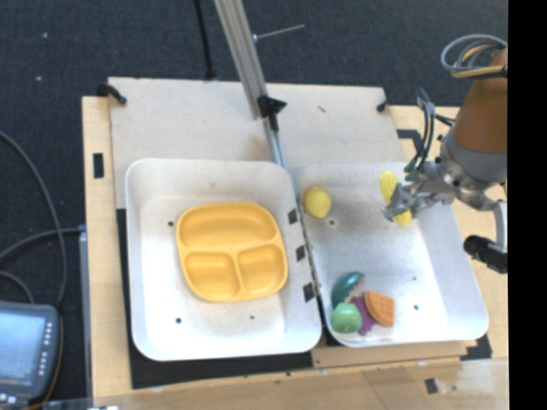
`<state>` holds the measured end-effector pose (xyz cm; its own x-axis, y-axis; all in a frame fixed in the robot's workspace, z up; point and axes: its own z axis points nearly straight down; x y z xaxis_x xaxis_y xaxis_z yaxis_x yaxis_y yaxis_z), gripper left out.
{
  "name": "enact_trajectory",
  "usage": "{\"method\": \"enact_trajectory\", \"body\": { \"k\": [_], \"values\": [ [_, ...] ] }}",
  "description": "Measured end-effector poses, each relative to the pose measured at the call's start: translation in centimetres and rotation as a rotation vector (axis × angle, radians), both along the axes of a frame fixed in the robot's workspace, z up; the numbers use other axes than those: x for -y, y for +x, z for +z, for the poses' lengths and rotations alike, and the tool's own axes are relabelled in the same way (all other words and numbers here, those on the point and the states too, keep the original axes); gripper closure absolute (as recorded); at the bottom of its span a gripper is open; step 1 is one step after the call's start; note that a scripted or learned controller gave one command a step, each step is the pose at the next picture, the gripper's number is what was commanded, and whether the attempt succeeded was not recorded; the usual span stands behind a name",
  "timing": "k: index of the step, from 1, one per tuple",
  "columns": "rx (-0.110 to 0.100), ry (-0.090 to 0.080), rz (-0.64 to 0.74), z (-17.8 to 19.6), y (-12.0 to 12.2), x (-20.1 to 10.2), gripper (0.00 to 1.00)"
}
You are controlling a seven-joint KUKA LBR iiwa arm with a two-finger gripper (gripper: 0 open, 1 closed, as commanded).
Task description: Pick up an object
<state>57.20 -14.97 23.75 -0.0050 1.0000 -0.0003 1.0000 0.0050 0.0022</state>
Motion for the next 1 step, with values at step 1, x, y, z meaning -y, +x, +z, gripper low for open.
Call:
{"method": "enact_trajectory", "body": {
  "k": [1],
  "values": [
    [-0.001,0.0,0.001,-0.88,0.67,-5.21,1.0]
  ]
}}
